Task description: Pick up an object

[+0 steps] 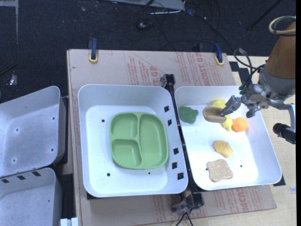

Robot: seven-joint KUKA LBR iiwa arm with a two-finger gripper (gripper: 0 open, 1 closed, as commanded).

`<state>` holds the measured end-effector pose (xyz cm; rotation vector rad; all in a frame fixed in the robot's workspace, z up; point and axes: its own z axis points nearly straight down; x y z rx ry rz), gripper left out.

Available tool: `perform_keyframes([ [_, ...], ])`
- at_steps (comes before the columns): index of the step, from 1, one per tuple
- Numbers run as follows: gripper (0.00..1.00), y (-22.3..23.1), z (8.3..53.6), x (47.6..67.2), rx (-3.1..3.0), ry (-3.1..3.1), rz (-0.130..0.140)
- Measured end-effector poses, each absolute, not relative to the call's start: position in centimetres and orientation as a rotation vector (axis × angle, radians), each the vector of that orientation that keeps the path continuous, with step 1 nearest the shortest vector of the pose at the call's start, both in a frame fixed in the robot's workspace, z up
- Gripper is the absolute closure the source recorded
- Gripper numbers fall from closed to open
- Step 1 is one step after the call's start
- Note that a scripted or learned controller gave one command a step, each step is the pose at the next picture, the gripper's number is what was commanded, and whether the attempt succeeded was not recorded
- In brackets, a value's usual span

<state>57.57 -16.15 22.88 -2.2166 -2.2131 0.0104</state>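
The right bin (263, 166) holds several toy foods: a green leafy piece (188, 114), a tan oblong piece (214, 115), a yellow piece (219, 104), an orange ball (240, 125), a ridged yellow pastry (223, 148) and a slice of toast (219, 170). My gripper (241, 106) hangs over the bin's far right part, above and between the tan piece and the orange ball. Its two dark fingers (230, 106) are spread apart with nothing between them.
The left bin (94, 173) holds a green divided tray (139, 140). A black divider (176, 131) runs between the bins. Blue clamps (93, 49) pin the cardboard base at the back. Spare white bins (28, 126) lie at the far left.
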Motion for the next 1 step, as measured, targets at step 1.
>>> perform_keyframes([
  [1,0.00,-16.11,23.48,57.82,-2.220,-2.222,0.001],
])
